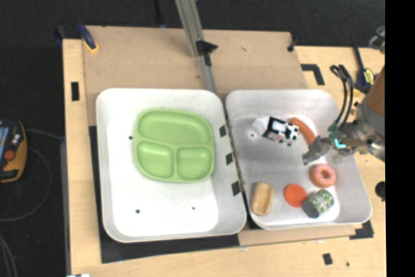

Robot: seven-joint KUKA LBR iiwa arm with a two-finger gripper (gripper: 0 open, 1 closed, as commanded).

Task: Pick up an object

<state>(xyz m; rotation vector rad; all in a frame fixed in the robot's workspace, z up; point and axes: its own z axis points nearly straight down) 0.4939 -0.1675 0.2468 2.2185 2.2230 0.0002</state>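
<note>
Pink, the doughnut (323, 176) lies at four o'clock in the right bin (285, 100), just beneath the gripper (318, 152), whose low hover suggests it is the target; whether the claw is apart or together I cannot tell. Bare tan bench (246, 55) surrounds both bins, dark floor beyond.

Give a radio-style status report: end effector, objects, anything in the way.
End effector over right bin, nothing seen held. Pink donut just below it, untouched. Orange ball, green can crowd nearby.
</note>
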